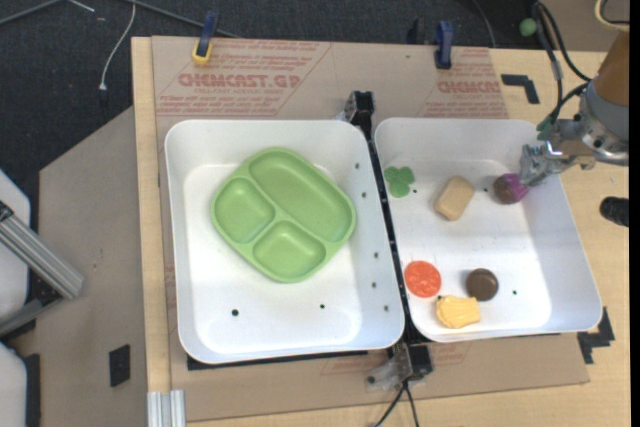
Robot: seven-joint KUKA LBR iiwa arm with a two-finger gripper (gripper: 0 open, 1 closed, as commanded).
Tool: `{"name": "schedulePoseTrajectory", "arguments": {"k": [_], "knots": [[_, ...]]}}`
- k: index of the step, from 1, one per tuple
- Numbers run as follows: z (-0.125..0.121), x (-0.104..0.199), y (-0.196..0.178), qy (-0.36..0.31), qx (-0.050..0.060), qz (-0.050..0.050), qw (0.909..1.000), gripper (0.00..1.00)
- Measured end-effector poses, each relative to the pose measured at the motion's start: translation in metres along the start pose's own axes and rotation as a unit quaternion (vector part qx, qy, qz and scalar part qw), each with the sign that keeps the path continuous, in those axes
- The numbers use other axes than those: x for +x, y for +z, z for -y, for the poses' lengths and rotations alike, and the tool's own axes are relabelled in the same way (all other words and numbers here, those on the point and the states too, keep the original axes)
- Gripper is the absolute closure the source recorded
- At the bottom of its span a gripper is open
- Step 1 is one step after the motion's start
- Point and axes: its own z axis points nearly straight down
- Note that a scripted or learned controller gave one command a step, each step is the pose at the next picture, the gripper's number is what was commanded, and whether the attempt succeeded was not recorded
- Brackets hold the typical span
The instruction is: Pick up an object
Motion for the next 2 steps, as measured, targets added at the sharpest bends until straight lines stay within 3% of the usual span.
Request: {"name": "schedulePoseTrajectory", "arguments": {"k": [2], "knots": [[-0.009,0.005,0.094,-0.001,0.000,0.000,1.0000,0.00]]}}
